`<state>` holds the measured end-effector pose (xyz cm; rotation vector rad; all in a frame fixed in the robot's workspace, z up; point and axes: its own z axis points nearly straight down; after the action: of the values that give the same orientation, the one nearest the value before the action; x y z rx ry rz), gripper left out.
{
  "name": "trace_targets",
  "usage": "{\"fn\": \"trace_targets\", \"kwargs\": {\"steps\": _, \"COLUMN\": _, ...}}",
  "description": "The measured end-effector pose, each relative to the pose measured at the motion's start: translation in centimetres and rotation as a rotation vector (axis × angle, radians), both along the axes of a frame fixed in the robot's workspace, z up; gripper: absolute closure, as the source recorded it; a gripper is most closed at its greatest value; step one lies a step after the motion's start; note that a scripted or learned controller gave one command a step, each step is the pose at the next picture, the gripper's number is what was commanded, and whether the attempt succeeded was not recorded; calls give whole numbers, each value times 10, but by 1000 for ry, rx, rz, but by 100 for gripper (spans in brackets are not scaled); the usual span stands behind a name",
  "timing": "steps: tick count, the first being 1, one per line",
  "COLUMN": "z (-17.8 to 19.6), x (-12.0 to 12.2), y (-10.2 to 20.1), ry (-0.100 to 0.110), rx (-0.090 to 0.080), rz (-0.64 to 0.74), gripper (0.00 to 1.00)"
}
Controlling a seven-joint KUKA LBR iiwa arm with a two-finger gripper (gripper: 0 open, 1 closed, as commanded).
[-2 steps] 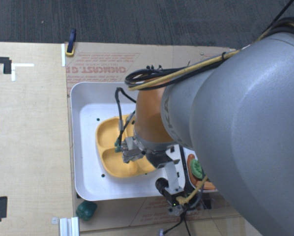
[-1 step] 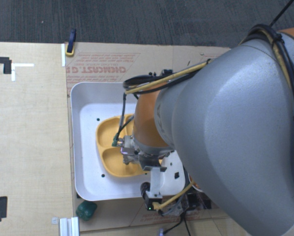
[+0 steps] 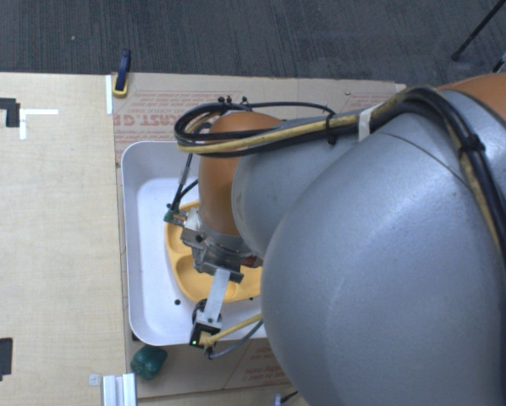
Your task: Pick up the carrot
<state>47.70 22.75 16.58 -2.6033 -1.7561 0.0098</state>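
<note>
White plastic forms the bin, which you will find toward 9 o'clock from the centre of the view. It rests on a brown cardboard sheet, and that sheet lies on the pale wooden desk. Dark floor runs along the 12 o'clock edge.

The grey arm enters from 3 o'clock and covers the right part of the bin. Its orange band stands over the bin's middle. A black and yellow cable bundle loops across the band at its 12 o'clock side.

The gripper hangs below the band, low over the bin floor. You cannot tell from this angle how far it is parted, nor whether it has hold of anything; the wrist hides its working end.

A yellow item with a curved edge lies on the bin floor, directly under the gripper and reaching toward 9 o'clock of it. Part of it is hidden, so its kind cannot be stated.

You cannot tell where the carrot lies, as the arm hides much of the bin.

A dark green object sits outside the bin, at 7 o'clock of it, just beside the corner. A blue and yellow clip stands at 11 o'clock of the bin, well apart from it, on the desk's far edge.
</note>
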Motion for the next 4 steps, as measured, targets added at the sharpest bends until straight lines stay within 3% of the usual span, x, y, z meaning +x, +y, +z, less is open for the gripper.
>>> {"fn": "trace_targets", "kwargs": {"steps": 1, "z": 14, "x": 1, "y": 1, "ry": -2, "rx": -3, "rz": -283, "gripper": 100}}
{"fn": "trace_targets", "kwargs": {"steps": 2, "z": 10, "x": 0, "y": 1, "ry": -2, "rx": -5, "rz": -476, "gripper": 100}}
{"fn": "trace_targets", "kwargs": {"steps": 3, "z": 18, "x": 1, "y": 0, "ry": 3, "rx": -9, "rz": -464, "gripper": 100}}
{"fn": "trace_targets", "kwargs": {"steps": 4, "z": 10, "x": 1, "y": 0, "ry": -3, "rx": -3, "rz": -654, "gripper": 100}}
